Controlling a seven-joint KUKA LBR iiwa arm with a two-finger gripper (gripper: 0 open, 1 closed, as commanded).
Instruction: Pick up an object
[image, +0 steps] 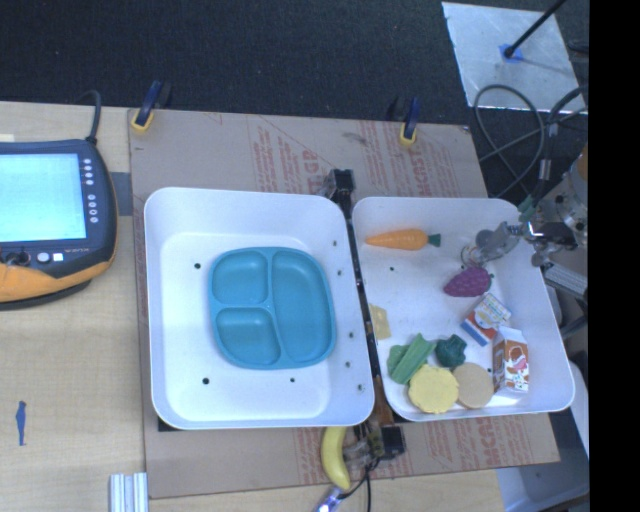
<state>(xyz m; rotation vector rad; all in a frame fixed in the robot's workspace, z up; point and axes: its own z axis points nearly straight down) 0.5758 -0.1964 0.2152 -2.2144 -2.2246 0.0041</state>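
Observation:
The right bin (540, 300) holds several toy items. An orange carrot (400, 239) lies at its far left, and a purple bunch of grapes (467, 282) sits near the middle. A green leafy piece (408, 358), a dark green piece (450, 350), a yellow round piece (433, 389) and a tan round piece (473, 385) lie along the front. Two small cartons (487, 316) (510, 365) rest at the right. My gripper (487, 243) reaches in from the right edge. It hangs over the bin's far part, just above and beyond the grapes. Nothing visible is in its grasp.
The left bin (170, 330) holds a blue divided plate (271, 306). A control tablet (50, 215) sits on the bench at far left. A yellow banana (336, 458) lies outside the bins at the front. Clamps (409, 120) hold the cardboard at the back.

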